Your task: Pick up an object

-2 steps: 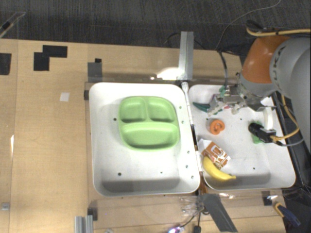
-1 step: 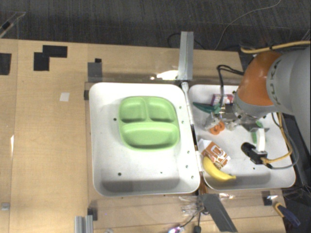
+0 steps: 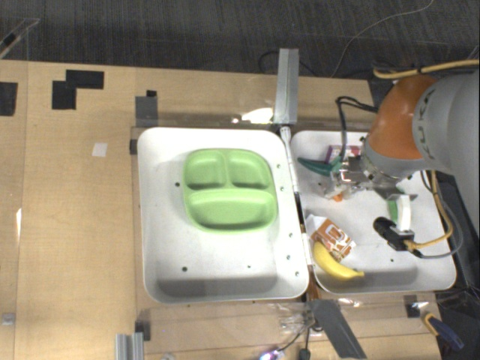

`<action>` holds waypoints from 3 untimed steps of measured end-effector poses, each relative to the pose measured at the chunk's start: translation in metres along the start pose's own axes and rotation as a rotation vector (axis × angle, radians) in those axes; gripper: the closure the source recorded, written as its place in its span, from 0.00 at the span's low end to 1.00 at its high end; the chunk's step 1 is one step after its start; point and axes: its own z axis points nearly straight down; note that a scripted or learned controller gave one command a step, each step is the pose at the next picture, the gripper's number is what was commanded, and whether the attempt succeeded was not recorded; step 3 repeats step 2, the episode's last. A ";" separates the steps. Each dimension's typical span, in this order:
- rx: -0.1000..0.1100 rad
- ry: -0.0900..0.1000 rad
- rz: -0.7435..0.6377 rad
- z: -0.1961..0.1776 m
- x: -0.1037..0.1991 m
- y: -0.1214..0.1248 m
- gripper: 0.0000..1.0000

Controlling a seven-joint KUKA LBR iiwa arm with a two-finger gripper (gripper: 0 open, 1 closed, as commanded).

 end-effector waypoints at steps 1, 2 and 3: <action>0.017 -0.001 -0.016 -0.083 0.053 0.047 1.00; 0.017 -0.001 -0.022 -0.082 0.071 0.078 1.00; 0.017 -0.001 -0.022 -0.082 0.071 0.078 1.00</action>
